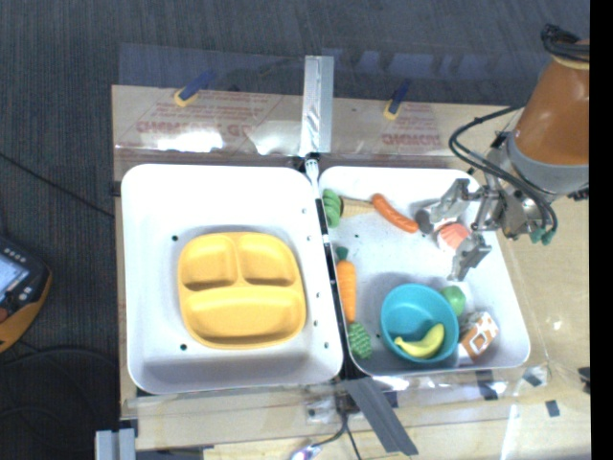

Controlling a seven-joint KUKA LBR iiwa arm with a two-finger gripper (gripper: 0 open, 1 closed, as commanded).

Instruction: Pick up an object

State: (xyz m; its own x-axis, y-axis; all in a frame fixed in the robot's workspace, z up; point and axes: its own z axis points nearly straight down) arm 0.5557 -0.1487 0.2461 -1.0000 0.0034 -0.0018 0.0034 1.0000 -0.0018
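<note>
Blue bowl (419,320) holds a banana (421,342); above, the gripper (452,235) spreads open around a pinkish object (453,235).

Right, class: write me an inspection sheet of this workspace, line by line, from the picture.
Surface: bench with left bin and right bin.
Job's things: carrot, orange sausage-like piece, blue bowl holding a banana, pinkish object.
Clutter: yellow tray in the left bin.
Grippers: gripper open, astride the pinkish object.
Cables: black cables at the wrist.
Surroundings: dark carpet.
</note>
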